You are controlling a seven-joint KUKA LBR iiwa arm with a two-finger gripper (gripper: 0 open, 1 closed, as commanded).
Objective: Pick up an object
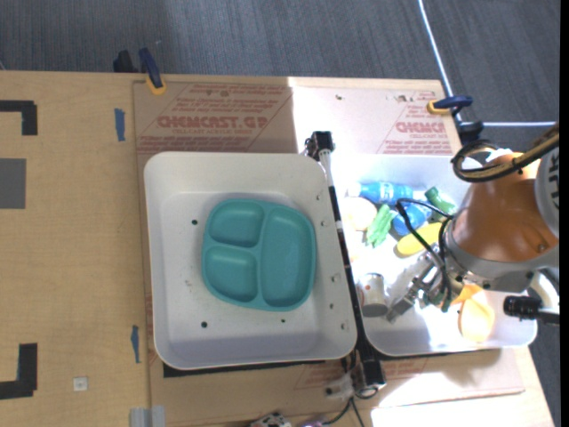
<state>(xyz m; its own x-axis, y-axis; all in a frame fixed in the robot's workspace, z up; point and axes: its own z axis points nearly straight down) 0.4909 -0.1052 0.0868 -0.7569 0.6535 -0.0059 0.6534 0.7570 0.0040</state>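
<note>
In the right bin (418,341) lies a heap of small objects: a blue bottle (388,190), a green toy (381,225), a pale yellow piece (356,212), a yellow curved piece (420,238) and a yellow-orange piece (476,316). A small grey-white object (372,286) lies near the bin's left wall. My gripper (404,297) reaches down and to the left into this bin, its tip just right of that grey-white object. The arm's orange band (502,225) hides part of the bin's right side.
The left bin (169,265) holds a teal divided plate (260,252). A black rail (338,229) runs between the two bins. Cardboard sheets and clamps lie at the bench's back edge, and a black cable (418,213) crosses the toys.
</note>
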